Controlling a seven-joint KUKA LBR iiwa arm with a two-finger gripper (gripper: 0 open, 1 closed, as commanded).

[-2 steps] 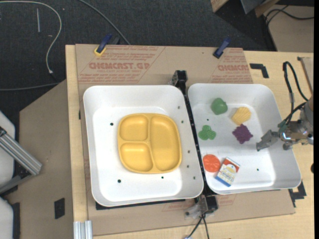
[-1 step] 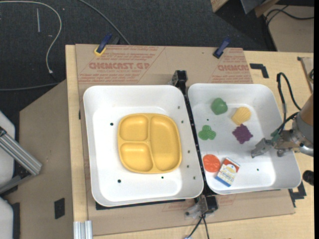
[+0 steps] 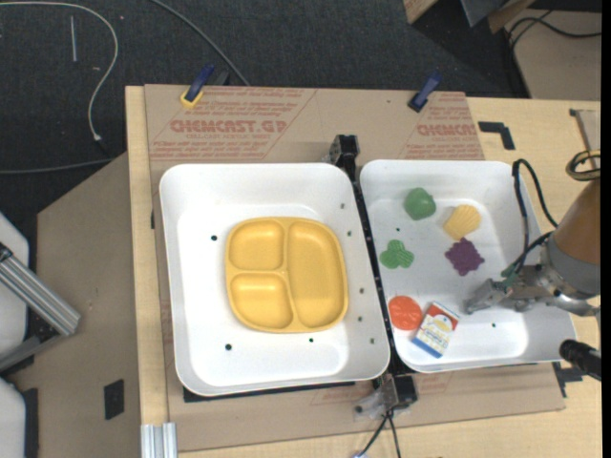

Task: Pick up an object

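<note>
The right bin holds several small objects: a dark green piece, a yellow piece, a purple piece, a small green clover-like piece, an orange round piece and a small red, white and blue carton. My gripper reaches in from the right, low over the bin floor. It points left, just right of the carton and below the purple piece. Nothing shows between it and the objects.
A yellow divided plate lies in the middle of the left bin. The two bins meet at a ridge with black clamps. Cables run along the right bin's far right edge by the arm.
</note>
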